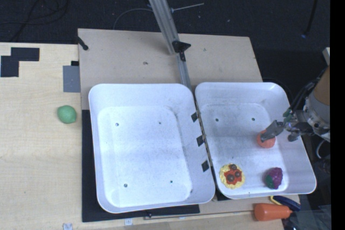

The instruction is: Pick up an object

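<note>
Right bin (242,95): orange-red object (266,141), yellow piece (232,175), purple piece (274,178). Gripper (284,130) stood spread wide, released, one finger touching the orange-red object.

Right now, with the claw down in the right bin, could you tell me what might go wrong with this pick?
1. The claw sits at the upper edge of the orange-red object, so it may close off-centre and merely nudge it.
2. That object lies close to the right bin wall, so the arm could catch the rim.
3. The purple object and yellow pizza toy lie nearby; a shove might scatter them.
</note>
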`<state>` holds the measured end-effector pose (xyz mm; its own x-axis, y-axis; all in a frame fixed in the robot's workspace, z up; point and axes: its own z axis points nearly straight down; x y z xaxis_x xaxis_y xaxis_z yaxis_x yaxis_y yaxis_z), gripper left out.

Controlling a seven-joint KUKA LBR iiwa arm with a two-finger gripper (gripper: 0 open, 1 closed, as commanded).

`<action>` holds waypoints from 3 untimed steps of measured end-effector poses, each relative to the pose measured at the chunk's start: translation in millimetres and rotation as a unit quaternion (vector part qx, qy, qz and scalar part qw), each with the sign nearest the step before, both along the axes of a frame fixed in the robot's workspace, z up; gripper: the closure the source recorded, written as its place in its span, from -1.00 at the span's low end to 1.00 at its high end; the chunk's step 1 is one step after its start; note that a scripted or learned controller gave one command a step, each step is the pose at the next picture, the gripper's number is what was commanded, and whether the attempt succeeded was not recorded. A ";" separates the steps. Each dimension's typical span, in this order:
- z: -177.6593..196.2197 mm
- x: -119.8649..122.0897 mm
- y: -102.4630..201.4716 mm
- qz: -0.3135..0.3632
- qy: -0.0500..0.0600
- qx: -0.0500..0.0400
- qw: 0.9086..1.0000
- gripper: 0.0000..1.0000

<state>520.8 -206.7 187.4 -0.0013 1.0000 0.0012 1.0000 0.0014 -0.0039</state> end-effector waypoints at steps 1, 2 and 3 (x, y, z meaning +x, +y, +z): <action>-59.3 6.7 0.8 0.000 0.001 0.000 1.000 -1.00; -96.7 6.9 1.3 0.000 -0.002 -0.001 1.000 -1.00; -84.9 7.2 0.1 -0.001 -0.003 -0.001 1.000 1.00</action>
